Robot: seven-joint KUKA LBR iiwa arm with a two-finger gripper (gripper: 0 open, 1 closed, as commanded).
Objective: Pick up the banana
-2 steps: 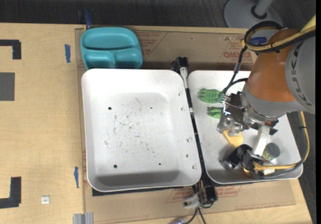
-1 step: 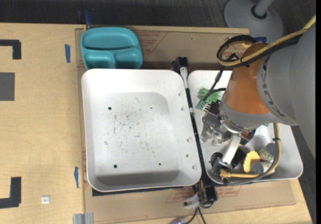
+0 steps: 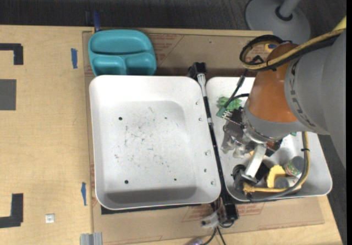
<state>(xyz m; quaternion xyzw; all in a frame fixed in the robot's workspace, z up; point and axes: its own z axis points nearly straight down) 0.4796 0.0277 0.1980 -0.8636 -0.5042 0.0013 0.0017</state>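
while my arm (image 3: 313, 90) reaches low into the right bin (image 3: 320, 183), the banana (image 3: 274, 173) shows as a short yellow piece on that bin's floor, close to the bin's near edge and somewhat toward its right corner. my wrist covers much of it, so i cannot tell how it lies. my pincer (image 3: 237, 142) sits to the left of the banana, near it but apart from it as far as i can see, and i cannot tell whether the pincer is spread or pressed together. just right of the banana lies a small round thing (image 3: 295, 168) with a dark rim. a grey-blue thing (image 3: 280, 182) lies on the banana's near side, touching it or just beside it; i cannot tell which. a green thing (image 3: 226, 104) lies toward the far left corner of the same bin, partly under the orange band (image 3: 269, 95) of my arm. the left bin (image 3: 148, 128) stands edge to edge with the right one, its floor marked with faint dark specks. a teal tray (image 3: 122, 51) with compartments rests on the bench (image 3: 44, 128) just behind the left bin's far edge, toward its left corner. a strip of blue tape (image 3: 74, 58) marks the bench left of the tray.
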